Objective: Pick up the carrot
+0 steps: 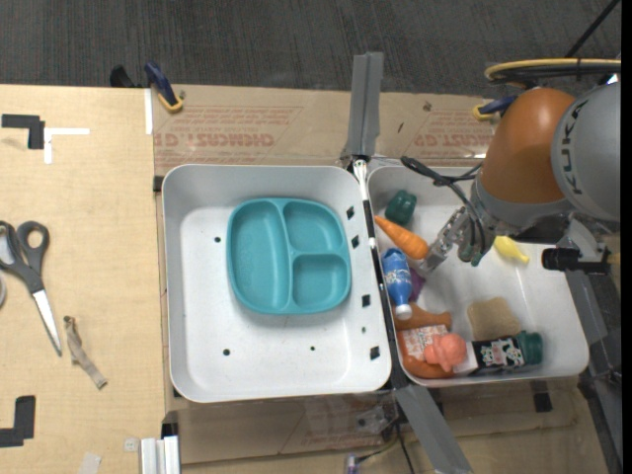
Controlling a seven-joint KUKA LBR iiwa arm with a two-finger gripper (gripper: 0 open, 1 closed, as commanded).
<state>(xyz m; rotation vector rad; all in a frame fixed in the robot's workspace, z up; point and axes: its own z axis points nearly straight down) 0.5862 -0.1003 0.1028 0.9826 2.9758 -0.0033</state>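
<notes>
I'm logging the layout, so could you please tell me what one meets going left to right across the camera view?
scissors → teal divided plate → blue bottle → carrot → gripper → yellow toy

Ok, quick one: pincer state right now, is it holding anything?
Pincer: low in the right bin, at the carrot's thick end; open or shut cannot be told, and no grasp is visible.
</notes>
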